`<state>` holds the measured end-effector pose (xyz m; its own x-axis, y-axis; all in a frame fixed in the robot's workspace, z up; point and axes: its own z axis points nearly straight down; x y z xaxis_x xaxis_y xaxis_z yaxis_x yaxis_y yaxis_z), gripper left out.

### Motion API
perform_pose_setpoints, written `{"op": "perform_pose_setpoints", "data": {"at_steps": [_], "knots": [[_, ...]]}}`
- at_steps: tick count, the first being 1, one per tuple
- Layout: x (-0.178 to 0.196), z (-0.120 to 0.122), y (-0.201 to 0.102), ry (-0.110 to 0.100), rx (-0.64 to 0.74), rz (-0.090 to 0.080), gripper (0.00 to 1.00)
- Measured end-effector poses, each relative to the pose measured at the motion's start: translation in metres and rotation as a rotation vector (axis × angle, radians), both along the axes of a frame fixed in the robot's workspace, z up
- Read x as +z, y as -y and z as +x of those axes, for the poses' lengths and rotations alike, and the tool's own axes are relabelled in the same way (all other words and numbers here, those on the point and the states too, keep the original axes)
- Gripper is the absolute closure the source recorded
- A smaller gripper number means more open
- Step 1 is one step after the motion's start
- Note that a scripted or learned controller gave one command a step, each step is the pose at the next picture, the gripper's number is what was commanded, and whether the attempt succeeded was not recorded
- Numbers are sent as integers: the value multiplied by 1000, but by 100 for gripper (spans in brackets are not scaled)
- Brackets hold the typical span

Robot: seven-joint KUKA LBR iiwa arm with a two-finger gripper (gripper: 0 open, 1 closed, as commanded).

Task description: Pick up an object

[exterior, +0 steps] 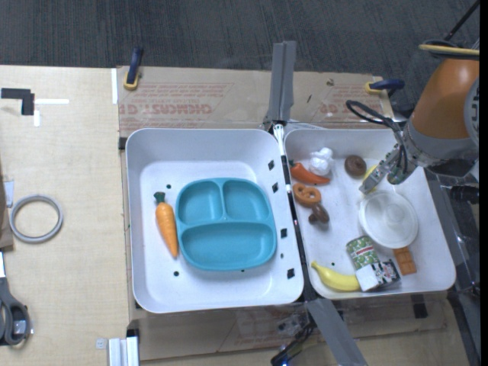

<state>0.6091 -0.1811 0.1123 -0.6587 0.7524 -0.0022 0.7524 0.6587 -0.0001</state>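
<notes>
gripper (386,170) over right bin (435,280), above white bowl (389,219) | grip state: cannot tell

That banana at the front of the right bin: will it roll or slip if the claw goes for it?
The banana looks like smooth, glossy toy plastic, so probably light, stiff and a bit slippery. Its curved body lies flat, so it seems likelier to pivot or slide than roll. It sits close to the bin wall and a small box, which may crowd the claw.

- We are seeing a banana (334,278) lying flat at the right bin's (436,280) front edge.
- We are seeing a carrot (167,226) lying beside the blue plate (226,224).
</notes>
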Motion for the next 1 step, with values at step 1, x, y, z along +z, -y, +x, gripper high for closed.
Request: {"op": "perform_pose_setpoints", "data": {"at_steps": [1], "knots": [[114,14,-47,-1,-90,0,100]]}}
